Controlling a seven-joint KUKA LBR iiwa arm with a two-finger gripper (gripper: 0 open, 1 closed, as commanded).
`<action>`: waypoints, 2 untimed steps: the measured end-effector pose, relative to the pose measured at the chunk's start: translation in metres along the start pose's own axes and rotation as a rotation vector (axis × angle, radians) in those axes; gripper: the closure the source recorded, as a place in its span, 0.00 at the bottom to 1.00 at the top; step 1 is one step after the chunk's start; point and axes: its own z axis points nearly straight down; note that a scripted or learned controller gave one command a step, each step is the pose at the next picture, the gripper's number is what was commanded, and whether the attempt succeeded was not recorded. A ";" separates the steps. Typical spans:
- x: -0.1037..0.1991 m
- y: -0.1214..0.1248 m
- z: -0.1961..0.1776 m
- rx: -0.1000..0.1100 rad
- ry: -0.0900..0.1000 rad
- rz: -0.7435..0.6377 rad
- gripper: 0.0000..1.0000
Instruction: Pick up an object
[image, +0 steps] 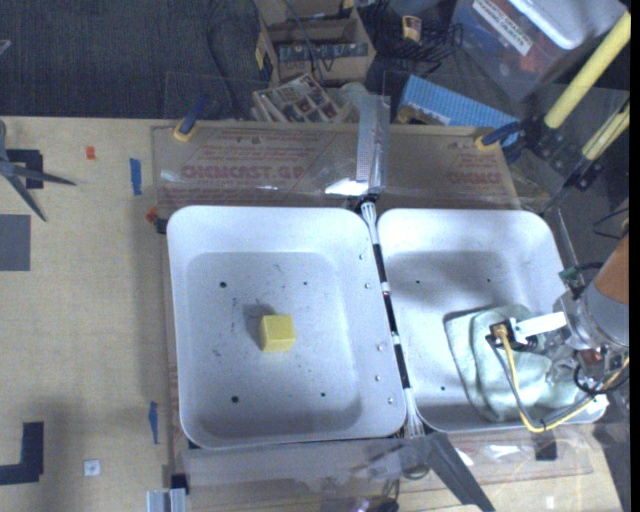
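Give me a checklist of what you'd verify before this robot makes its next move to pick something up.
1. Something to pick: a yellow block lies in the left bin. Ok.
2. Block stands free: it sits apart from the bin's walls, with nothing touching it. Ok.
3. Hand above the block: the hand is over the right bin, near its lower right corner. Not ok.
4. Second candidate: a pale greyish thing lies in the right bin beside the hand, but what it is stays unclear. Cannot tell.
5. Hand holding anything: cannot tell.
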 end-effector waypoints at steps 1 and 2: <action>-0.006 0.003 -0.057 -0.003 -0.013 -0.022 1.00; 0.019 -0.101 0.001 -0.005 -0.003 -0.148 1.00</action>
